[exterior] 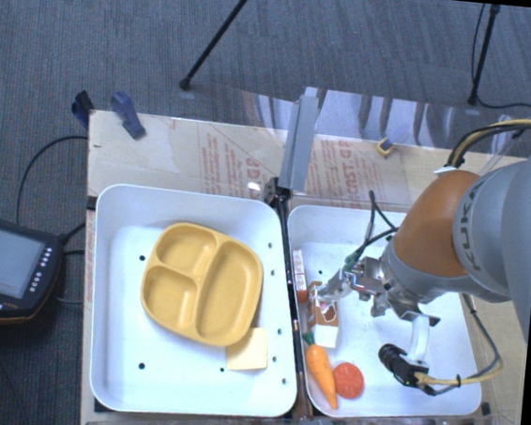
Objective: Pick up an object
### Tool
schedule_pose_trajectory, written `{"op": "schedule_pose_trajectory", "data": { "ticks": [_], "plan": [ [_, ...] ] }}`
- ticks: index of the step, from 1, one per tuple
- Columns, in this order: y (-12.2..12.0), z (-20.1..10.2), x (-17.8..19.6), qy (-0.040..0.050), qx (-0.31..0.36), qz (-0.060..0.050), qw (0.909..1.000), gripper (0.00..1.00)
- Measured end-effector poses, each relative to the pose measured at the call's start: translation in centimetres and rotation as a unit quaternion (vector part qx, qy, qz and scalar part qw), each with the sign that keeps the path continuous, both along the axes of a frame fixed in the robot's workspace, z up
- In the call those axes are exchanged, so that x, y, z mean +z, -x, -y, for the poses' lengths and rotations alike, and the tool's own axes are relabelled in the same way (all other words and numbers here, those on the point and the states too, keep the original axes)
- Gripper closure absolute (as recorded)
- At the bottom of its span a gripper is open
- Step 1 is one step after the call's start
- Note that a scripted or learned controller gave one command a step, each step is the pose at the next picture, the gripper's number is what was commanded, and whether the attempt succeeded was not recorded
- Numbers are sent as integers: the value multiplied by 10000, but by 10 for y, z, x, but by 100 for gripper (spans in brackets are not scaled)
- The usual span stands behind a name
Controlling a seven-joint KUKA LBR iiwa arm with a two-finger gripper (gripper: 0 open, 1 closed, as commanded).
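The small white-and-brown box (324, 324) lies against the left wall of the right white bin (471, 365), lower centre-right of the frame, with the orange carrot (323, 375) and red round piece (349, 380) just below it. The gripper (332, 294) hangs right over the box; whether its jaws are spread or closed cannot be told, so the pick looks not yet done. The yellow divided plate (203, 284) lies in the left bin (118, 220).

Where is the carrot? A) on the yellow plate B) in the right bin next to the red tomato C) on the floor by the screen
B: the carrot lies in the right bin, beside the tomato.
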State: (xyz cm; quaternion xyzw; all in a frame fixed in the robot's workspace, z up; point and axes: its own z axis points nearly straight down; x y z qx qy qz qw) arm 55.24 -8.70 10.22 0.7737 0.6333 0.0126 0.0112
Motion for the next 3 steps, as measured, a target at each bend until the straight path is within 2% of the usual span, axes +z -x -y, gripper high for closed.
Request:
{"op": "schedule_pose_trajectory", "data": {
  "ticks": [1, 2, 3],
  "plan": [
    [-9, 0, 0, 36, 553, -39, 9985, 0],
    [-2, -3, 0, -13, -271, -15, 9996, 0],
    [-28, 0, -1, -19, -129, -62, 9999, 0]
  ]
}}
